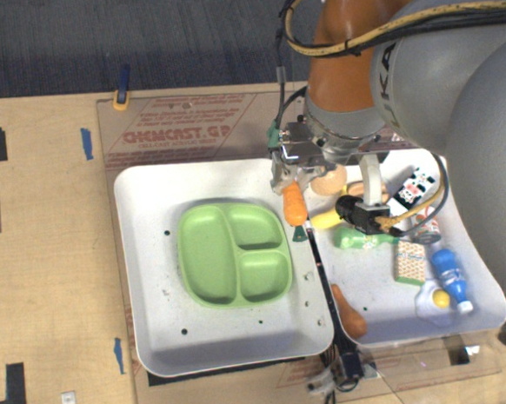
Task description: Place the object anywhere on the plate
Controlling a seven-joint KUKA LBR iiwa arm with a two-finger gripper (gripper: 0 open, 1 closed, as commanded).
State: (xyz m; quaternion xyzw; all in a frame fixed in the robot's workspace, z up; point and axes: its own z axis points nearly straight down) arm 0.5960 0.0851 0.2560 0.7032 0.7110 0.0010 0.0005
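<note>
Camera view, looking down at a slant: you've got two white bins side by side on the bench. The view-left bin (145, 275) holds a green plate (207, 261) w/ three compartments, one big at left and two smaller at right, lying flat approx mid-bin. The arm (354, 49) comes in from the right w/ its orange band up top. Its gripper (287, 175) hangs over the far end of the divide between the bins. You can't tell how far open it is or whether it has hold of anything, since the wrist hides that. Right below it an orange carrot-shaped piece (294, 204) lies along the shared rim, close under the gripper. Whether they touch, you can't tell. It's just beside the plate's far right corner, not on the plate. The view-right bin (492, 304) carries the rest. A pale peach lump (328, 182) sits next to the carrot-shaped piece, w/ a yellow piece (324, 222) just nearer you. A green flat piece (361, 239) lies mid-bin. A white box w/ black marks (413, 188) sits toward the far right and a small patterned card (409, 263) nearer. A blue bottle (448, 273) lies beside the card, w/ a yellow blob (435, 298) at its near end. A brown-orange long piece (349, 315) lies by the divide, near side.
</note>
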